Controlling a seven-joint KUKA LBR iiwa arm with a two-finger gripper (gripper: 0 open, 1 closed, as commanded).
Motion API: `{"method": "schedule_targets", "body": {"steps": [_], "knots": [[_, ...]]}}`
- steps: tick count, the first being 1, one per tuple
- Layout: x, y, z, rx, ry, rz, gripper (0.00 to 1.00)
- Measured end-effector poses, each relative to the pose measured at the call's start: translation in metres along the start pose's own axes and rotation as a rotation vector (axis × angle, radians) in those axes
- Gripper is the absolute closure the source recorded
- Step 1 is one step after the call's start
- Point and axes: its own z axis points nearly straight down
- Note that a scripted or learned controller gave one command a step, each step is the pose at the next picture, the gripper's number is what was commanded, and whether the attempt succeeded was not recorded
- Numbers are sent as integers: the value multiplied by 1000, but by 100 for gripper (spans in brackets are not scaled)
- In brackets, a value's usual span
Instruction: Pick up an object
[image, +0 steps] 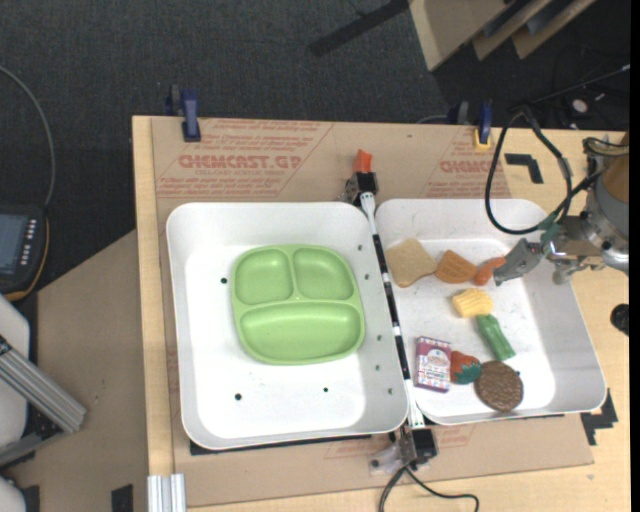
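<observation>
Nearest the camera, in the right bin (575, 340), a brown disc (498, 386), a red piece (464, 368) and a pink packet (432, 362) are bunched at the front wall. Behind them: 1 green stick (494, 337), 1 yellow block (472, 301), then 1 orange wedge (455, 267) and 1 tan slice (408, 261); 7 items approx. The pincer (518, 262) is seen low over the far side, beside a small orange-red piece (489, 270); nothing seen held, opening can't be told. In the left bin (195, 300), 1 green tray (297, 303) lies centred. 2 bins on the surface (250, 160).
</observation>
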Motion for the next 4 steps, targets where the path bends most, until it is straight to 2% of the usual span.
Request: {"method": "schedule_targets", "body": {"steps": [1, 2, 3, 4], "knots": [[-7, 57, 86, 0, -1, -2, 0], [-7, 81, 162, 0, 5, -1, 0], [-6, -6, 161, 8, 2, 3, 0], [-6, -1, 150, -3, -2, 1, 100]]}}
